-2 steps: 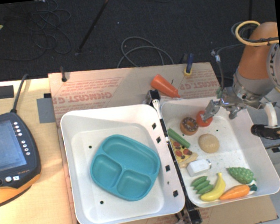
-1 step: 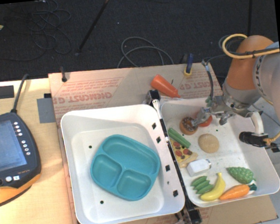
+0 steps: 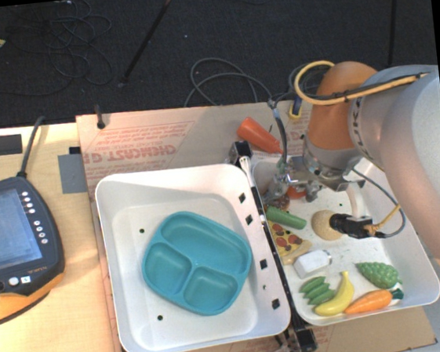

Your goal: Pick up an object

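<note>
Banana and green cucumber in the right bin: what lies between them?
In the camera view, between the banana and cucumber lie the pizza slice, a white block and the pea pods.

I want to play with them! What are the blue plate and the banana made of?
The blue plate looks like hard moulded plastic: one even teal colour, smooth, with three pressed-in compartments and rounded edges. The banana is probably a plastic toy too: it is uniformly bright yellow with a slight shine, small beside the other play food, though the picture is too coarse to be sure.
</note>
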